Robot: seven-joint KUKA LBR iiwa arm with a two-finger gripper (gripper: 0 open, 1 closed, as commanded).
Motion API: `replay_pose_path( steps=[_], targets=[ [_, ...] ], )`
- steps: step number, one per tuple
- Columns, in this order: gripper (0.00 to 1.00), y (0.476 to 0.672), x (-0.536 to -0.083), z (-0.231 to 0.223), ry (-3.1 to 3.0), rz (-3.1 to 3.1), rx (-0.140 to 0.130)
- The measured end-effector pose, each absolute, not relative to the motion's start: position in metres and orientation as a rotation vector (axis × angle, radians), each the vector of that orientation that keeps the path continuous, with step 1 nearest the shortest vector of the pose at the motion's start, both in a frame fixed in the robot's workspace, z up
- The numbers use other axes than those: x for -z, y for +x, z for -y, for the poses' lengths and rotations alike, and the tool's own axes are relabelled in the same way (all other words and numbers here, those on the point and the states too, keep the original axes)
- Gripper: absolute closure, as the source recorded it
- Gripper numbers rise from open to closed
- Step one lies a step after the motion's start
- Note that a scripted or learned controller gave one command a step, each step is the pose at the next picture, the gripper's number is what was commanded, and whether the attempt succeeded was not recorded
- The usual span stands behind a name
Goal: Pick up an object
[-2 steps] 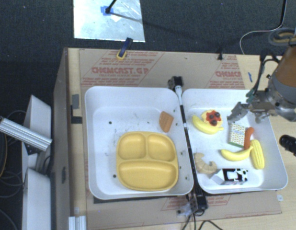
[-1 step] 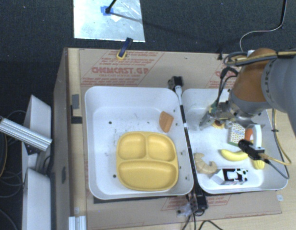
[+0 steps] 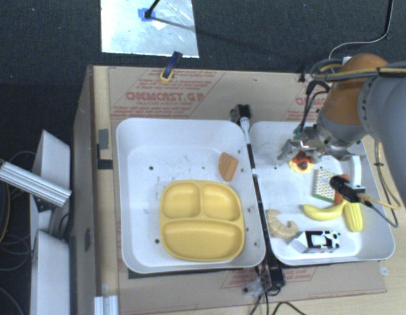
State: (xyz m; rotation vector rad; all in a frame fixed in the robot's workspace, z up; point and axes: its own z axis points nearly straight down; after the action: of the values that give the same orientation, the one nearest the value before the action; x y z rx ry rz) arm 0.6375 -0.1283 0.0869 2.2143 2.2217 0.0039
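Observation:
My gripper (image 3: 293, 152) hangs low over the back of the right bin (image 3: 380, 241), reaching in from the right. Just under and in front of it lies a small orange and yellow toy (image 3: 299, 165), touching or nearly touching the gripper; I cannot tell whether it is held. Further forward in the same bin lie a green patterned card (image 3: 323, 182), a banana (image 3: 323, 211), a yellow corn cob (image 3: 353, 217), a tan curved piece (image 3: 282, 224) and a black and white box (image 3: 319, 240).
The left bin (image 3: 134, 176) holds a yellow divided plate (image 3: 203, 220) and an orange-brown wedge (image 3: 228, 166) near the shared wall. The arm's grey body and orange band (image 3: 351, 94) cover the right bin's back right corner.

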Motion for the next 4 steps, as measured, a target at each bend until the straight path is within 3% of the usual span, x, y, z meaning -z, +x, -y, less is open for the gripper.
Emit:
replay_pose_path(
  steps=[1,2,3,4],
  targets=[
    [1.0,0.639,-0.101,0.13,2.212,-2.22,-0.006],
    [0.0,0.639,-0.099,0.129,2.211,-2.219,-0.007],
    [0.0,0.64,-0.143,0.157,2.216,-2.22,-0.003],
    [0.0,0.644,-0.094,0.173,2.219,-2.222,0.0]
  ],
)
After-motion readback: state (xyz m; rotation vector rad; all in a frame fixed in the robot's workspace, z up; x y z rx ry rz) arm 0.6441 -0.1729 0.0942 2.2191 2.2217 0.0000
